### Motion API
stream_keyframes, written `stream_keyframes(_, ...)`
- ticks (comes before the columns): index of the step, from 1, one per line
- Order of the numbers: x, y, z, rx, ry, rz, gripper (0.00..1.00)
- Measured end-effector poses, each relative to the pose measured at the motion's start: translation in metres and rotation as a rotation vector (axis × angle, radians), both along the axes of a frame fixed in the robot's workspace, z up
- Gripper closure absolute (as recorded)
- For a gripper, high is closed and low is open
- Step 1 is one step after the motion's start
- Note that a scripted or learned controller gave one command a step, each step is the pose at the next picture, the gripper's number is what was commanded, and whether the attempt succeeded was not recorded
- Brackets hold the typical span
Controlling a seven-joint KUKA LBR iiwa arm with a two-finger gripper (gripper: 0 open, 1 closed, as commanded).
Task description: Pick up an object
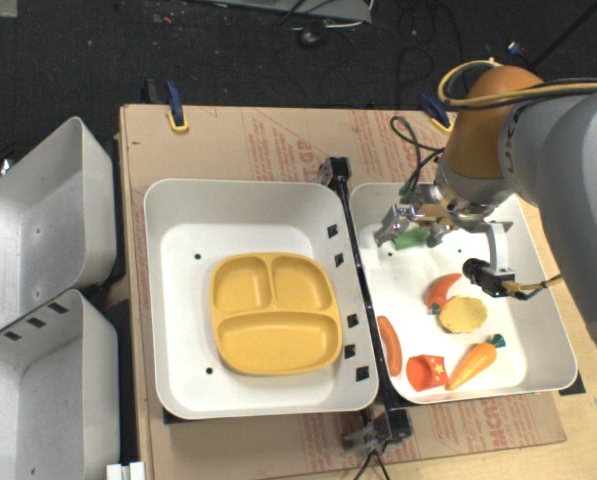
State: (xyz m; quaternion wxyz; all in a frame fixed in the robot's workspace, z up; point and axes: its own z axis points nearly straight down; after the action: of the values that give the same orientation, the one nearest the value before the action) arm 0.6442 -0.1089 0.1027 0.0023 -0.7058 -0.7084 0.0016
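My gripper (410, 224) is low over the back left part of the right bin (548, 313), with the grey arm and its orange band reaching in from the right. A small green object (410, 238) lies right under the gripper, partly hidden by it. Nearer the front of the same bin are a red-orange piece (442, 290), a round yellow slice (463, 315), a carrot (475, 361), a red pepper piece (427, 370) and a long orange-red sausage (389, 343) along the left wall.
The left bin (168, 268) holds a yellow divided plate (275, 313). A black divider (350, 258) with clips runs between the bins. A black cable end (486, 276) hangs from the arm above the yellow slice.
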Motion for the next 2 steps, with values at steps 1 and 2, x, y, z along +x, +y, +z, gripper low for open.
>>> stream_keyframes(1, 0.000, 0.000, -0.011, -0.001, -0.004, -0.001, 0.00)
stream_keyframes(2, 0.001, 0.000, 0.001, -0.002, -0.008, -0.002, 1.00)
